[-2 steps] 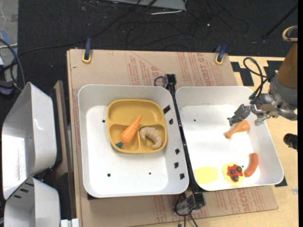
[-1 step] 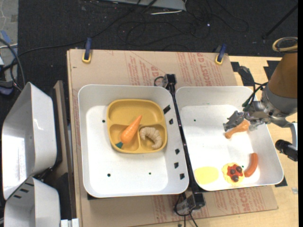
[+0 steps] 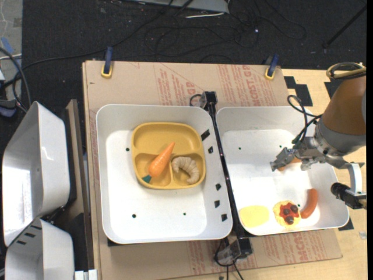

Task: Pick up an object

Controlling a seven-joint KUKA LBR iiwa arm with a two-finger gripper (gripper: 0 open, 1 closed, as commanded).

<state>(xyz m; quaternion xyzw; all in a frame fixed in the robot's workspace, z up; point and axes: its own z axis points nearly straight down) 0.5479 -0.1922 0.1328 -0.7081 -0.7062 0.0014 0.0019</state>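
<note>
Over the right bin (image 3: pixel 250 127) my arm (image 3: pixel 344 118) comes in from the right edge, and my gripper (image 3: pixel 284 161) hangs above the bare white floor near the bin's middle. Whether it is spread or closed, I cannot tell from up here; nothing visibly sits in it.

Largest first: the left bin (image 3: pixel 116 174) carries a yellow plate (image 3: pixel 145 136) toward its upper middle, with a carrot (image 3: pixel 161 160) lying slantwise across it and a pale curled piece (image 3: pixel 187 168) just beside the carrot. That lot is well apart from me, across the divider.

Closer targets sit along my bin's front edge. A sausage (image 3: pixel 309 203) lies near the front right corner, its long axis tilted, upper end toward the right wall. Beside it, a small pizza piece (image 3: pixel 287 211), and left of that a flat yellow disc (image 3: pixel 254 216).

The sausage looks the best bet, I reckon. It lies toward the front and a little right of my gripper, so the move is forward, then a turn to close across its narrow width, not along it.
</note>
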